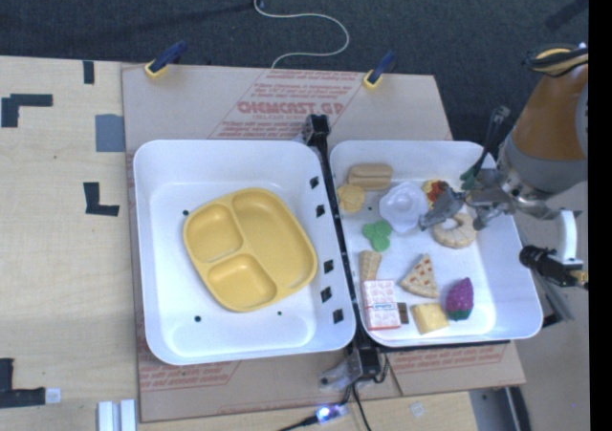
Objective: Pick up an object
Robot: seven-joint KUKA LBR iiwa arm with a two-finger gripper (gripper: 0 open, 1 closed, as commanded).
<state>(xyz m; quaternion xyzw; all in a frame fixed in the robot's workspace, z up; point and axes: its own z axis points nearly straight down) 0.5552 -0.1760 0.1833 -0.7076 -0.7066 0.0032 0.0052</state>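
The right bin point(497, 324) holds several toy foods: a tan bun point(369, 175), a clear plastic cup point(402, 206), a pizza slice point(420, 276), purple grapes point(460, 296), a yellow cheese block point(428, 317) and a red-and-white carton point(381, 305). A round beige biscuit point(457, 234) lies near the bin's right side. My gripper point(461, 215) hovers low right over that biscuit, open, its fingers spread to either side of it. Nothing is between them. A small red piece point(438, 190) sits just left of the gripper.
The left bin point(163, 324) carries a yellow three-compartment tray point(251, 247). A black divider with clips point(330, 228) runs between the bins. A green piece point(376, 235) and a tan wafer point(369, 264) lie near it. The arm point(550, 133) enters from the right.
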